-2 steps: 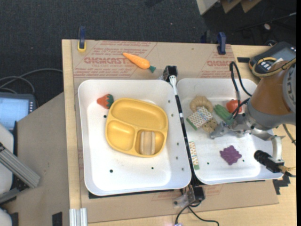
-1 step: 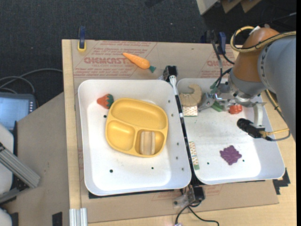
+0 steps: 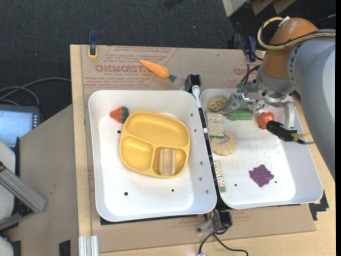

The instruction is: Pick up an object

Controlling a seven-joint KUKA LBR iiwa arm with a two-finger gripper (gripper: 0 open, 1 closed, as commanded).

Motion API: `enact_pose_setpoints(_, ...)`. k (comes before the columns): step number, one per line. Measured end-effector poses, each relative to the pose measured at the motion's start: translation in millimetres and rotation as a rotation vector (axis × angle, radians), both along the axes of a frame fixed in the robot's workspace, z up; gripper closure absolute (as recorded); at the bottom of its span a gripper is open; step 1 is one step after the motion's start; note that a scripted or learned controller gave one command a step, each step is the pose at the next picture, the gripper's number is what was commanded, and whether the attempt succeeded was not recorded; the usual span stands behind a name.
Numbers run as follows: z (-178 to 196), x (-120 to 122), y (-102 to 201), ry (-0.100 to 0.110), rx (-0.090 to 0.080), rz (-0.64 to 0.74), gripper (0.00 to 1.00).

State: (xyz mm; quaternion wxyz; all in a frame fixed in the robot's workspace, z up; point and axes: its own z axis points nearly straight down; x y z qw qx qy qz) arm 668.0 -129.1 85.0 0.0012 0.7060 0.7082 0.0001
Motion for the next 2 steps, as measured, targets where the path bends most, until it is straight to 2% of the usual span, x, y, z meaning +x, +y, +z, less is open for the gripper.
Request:
enact_pose_setpoints(1, 0.1, -1.3, 0.0, 0.002, 0.001, -0.002, 0.0)
enact_pose_setpoints(2, 0.3, -9.9, -35.4, 0.002, 0.001, -0.005, 0.0)
